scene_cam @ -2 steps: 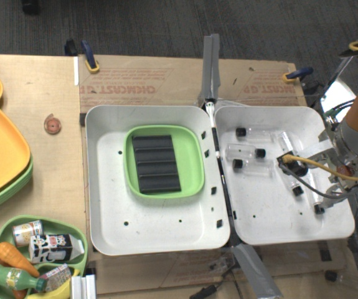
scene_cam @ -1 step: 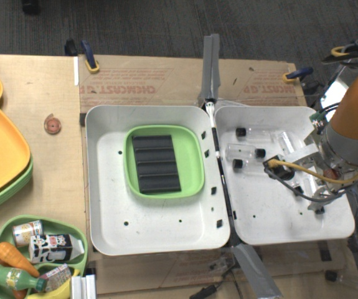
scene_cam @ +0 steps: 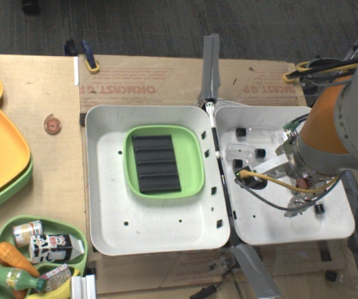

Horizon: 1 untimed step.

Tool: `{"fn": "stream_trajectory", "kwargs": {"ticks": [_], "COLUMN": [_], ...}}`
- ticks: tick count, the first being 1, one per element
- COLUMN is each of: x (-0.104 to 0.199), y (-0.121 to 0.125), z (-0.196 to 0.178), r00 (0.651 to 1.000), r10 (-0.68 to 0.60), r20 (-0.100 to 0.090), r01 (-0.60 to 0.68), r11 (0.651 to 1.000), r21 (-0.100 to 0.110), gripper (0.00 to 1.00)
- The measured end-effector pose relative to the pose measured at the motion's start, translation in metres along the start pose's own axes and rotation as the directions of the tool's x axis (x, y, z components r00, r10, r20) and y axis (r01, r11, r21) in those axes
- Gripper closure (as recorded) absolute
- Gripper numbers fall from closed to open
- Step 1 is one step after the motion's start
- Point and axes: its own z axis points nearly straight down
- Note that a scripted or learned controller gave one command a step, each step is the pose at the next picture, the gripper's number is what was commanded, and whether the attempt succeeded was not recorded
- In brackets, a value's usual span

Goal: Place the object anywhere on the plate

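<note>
Stacking at 9 o'clock on the wooden surface [scene_cam: 60,167] are yellow plates [scene_cam: 1,148]; a green bowl [scene_cam: 38,218] of toy food sits at 7 o'clock. The left bin [scene_cam: 110,217] carries a green plate [scene_cam: 193,161] near its centre, and a dark ribbed block [scene_cam: 157,164] lies flat on that plate, inside its rim. In the right bin [scene_cam: 259,226], at 3 o'clock, the grey arm [scene_cam: 334,129] points its hand [scene_cam: 300,189] downward amid a yellow cable [scene_cam: 266,178] and black cables. How far the hand is open cannot be told, and nothing is seen held in it.
</note>
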Motion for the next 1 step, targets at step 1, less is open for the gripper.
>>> {"fn": "stream_trajectory", "kwargs": {"ticks": [1], "x": [-0.0018], "y": [0.0097], "z": [-0.0122], "r00": [1.000], "r10": [0.022], "r20": [-0.002], "r01": [-0.022], "r11": [1.000], "r21": [-0.001], "gripper": [0.00]}}
